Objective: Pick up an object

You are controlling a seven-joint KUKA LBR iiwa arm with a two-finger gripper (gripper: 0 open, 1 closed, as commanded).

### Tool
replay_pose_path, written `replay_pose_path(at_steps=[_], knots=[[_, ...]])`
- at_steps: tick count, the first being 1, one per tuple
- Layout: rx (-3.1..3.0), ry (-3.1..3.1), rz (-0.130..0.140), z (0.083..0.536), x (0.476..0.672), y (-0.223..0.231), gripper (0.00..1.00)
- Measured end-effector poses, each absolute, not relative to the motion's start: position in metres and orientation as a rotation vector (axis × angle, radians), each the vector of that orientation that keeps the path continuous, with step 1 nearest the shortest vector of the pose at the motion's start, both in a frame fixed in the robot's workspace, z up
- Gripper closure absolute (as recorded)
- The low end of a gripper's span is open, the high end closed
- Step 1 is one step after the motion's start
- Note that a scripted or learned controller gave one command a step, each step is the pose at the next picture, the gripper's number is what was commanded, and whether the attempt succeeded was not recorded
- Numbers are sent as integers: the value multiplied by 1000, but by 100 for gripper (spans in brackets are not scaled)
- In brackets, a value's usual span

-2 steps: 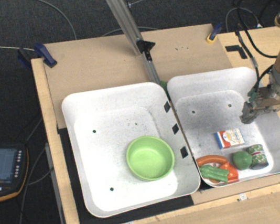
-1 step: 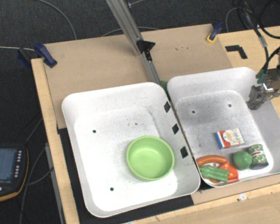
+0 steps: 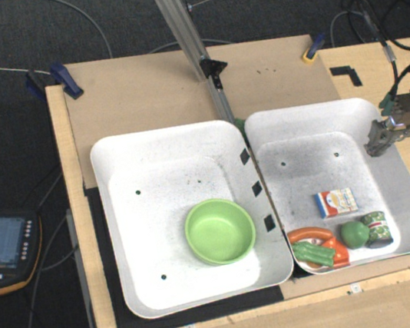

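Small box (image 3: 335, 201) lies apart from the corner clutter, so I'd drop the gripper (image 3: 378, 139) straight onto it; can't tell whether it's open or closed.

1. The two bins, left bin (image 3: 123, 212) and right bin (image 3: 396, 189), look like smooth white plastic, speckled grey on their floors.
2. The green bowl (image 3: 219, 231) looks like matt plastic.
3. The bench (image 3: 146, 91) looks like pale wood or board, matt.
4. The slanted rail (image 3: 179, 16) at upper centre looks like brushed metal.
5. The small box (image 3: 335, 201) looks like printed card.
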State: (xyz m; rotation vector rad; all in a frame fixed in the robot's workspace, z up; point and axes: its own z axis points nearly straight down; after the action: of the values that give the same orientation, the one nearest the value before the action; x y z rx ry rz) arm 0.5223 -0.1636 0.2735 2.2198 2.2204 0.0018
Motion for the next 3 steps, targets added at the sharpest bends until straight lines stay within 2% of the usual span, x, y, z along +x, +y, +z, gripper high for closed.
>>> replay_pose_path(at_steps=[2, 3], knots=[[2217, 2227, 2, 273, 512, -73, 100], [2217, 2227, 2, 275, 515, -27, 100]])
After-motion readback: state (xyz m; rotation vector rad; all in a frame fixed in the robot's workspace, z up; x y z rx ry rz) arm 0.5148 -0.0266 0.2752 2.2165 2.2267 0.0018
